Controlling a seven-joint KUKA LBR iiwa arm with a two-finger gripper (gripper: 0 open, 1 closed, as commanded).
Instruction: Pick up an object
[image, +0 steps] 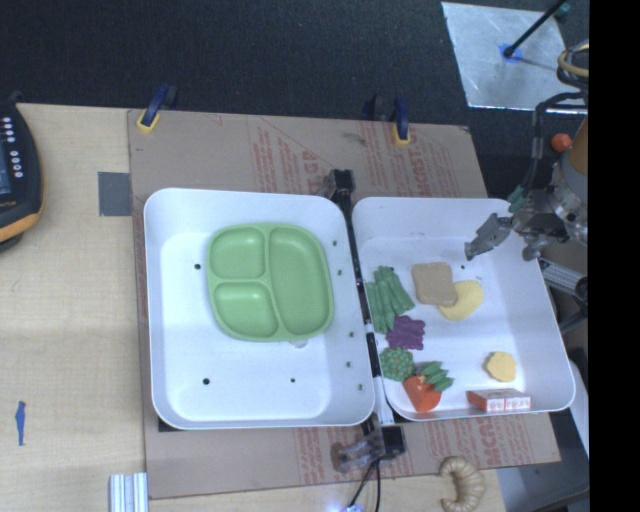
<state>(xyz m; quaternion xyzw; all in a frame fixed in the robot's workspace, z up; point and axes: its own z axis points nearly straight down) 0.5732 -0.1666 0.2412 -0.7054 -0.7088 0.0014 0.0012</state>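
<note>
Gripper (488, 240) hangs over the right bin (540, 300), holding nothing; finger gap cannot be told. Toy foods lie below: bread slice (434, 283), green beans (388, 294), tomato (422, 395). Bins sit on cardboard (260, 160) with unreadable red print, clamped to a wooden bench (70, 330).

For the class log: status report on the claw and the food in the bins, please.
Claw over right bin, holding nothing. Bread slice lies nearest, untouched. Green plate in left bin. Path clear.
</note>
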